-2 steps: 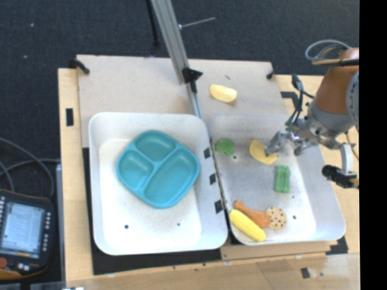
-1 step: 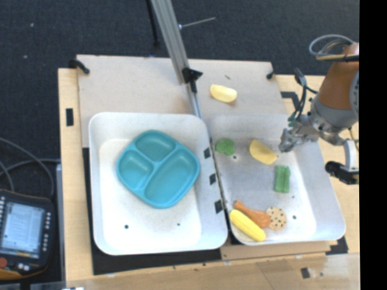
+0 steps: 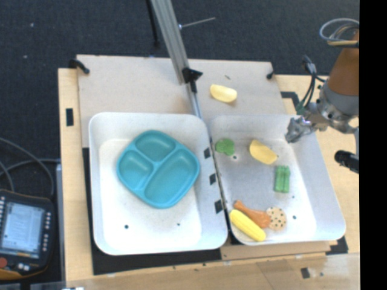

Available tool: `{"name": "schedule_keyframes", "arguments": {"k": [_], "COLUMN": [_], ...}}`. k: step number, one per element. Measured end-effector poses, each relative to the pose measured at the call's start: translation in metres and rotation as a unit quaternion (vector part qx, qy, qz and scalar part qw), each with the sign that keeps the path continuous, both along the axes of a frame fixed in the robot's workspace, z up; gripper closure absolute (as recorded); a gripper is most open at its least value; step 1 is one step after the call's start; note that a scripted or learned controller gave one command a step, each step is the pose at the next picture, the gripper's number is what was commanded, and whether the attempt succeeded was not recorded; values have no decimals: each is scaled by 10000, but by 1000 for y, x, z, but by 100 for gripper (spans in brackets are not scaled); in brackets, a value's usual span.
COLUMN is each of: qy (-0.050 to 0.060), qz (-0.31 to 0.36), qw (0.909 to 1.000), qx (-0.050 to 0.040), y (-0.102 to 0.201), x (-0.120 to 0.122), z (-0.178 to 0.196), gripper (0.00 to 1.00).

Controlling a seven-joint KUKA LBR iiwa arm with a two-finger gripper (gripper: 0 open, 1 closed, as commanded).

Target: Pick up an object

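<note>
Overhead, the gripper (image 3: 294,130) hangs above the right bin's (image 3: 314,180) upper right edge; whether it is spread or pressed together, I cannot tell. Nearest lies a yellow piece (image 3: 263,152), just beside a green block (image 3: 282,179).

Right bin (image 3: 314,186): green round piece (image 3: 225,146) far left; yellow lump (image 3: 263,152) just right of it; green ridged block (image 3: 282,179) mid-right. Near edge: yellow corn (image 3: 247,225), orange carrot (image 3: 252,214) touching it, speckled cookie (image 3: 276,218) beside. Another yellow lump (image 3: 223,93) on worktop (image 3: 133,83) beyond bin.
</note>
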State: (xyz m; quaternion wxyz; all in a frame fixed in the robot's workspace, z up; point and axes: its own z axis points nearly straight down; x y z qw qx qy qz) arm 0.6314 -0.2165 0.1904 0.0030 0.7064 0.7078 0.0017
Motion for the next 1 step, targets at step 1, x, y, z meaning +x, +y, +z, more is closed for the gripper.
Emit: {"name": "schedule_keyframes", "arguments": {"k": [1], "qy": [-3], "qz": [4], "qw": [10000], "qx": [-3], "y": [-2], "x": [1], "z": [55], "gripper": [100]}}
